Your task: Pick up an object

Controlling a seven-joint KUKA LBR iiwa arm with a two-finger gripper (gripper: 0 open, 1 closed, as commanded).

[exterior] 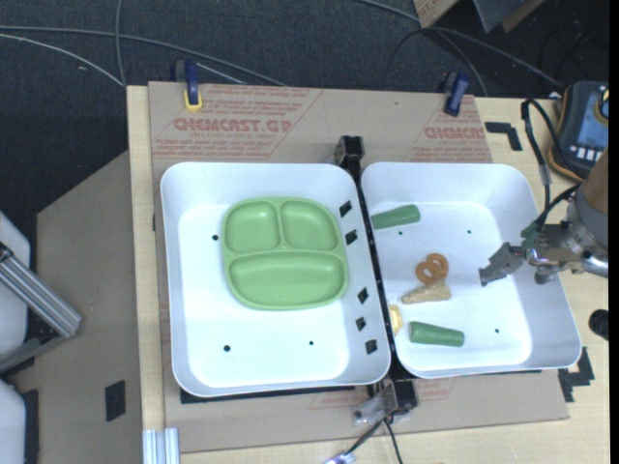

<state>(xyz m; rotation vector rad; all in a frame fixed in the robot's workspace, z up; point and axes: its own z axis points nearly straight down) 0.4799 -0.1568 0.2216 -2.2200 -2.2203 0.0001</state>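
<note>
The right bin [513,187] holds a green pickle-like piece [395,217] near its upper left, an orange pretzel [432,268] at its middle, a tan strip [427,295] just below the pretzel, and another green piece [436,334] near the front. A small yellow bit [395,320] lies by the divider. My gripper [495,271] hovers over the right side of this bin, to the right of the pretzel and apart from it. Nothing shows between its fingers.
The left bin [193,336] carries a green three-compartment plate [284,252]. Black clips line the divider [360,259] between the bins. Cables and a pendant [585,133] sit at the right edge, behind the arm.
</note>
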